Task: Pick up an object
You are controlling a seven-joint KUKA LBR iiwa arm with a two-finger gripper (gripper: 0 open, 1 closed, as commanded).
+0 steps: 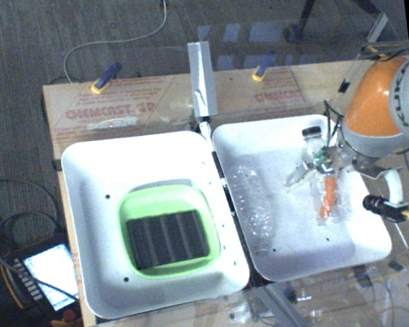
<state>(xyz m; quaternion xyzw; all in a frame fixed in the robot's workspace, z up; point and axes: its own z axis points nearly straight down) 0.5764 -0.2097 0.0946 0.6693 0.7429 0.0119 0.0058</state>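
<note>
My gripper [315,161] hangs low over the right bin [299,255], near its right wall, below the arm's orange band. Just beneath it lies a slim orange object [329,196] in what looks like clear wrapping, on the bin floor. Whether the gripper touches it is unclear. A clear plastic bottle [252,199] lies lengthwise on the left side of the same bin, apart from the gripper. In the left bin [90,174] rests a light green tray [163,202] with a dark ribbed insert.
A metal post [201,77] stands at the back between the bins. Two clamps [106,78] hold the cardboard-covered bench at the back. A black and yellow cable fitting [386,207] sticks out by the right bin's right rim. A tablet [47,273] lies on the floor at left.
</note>
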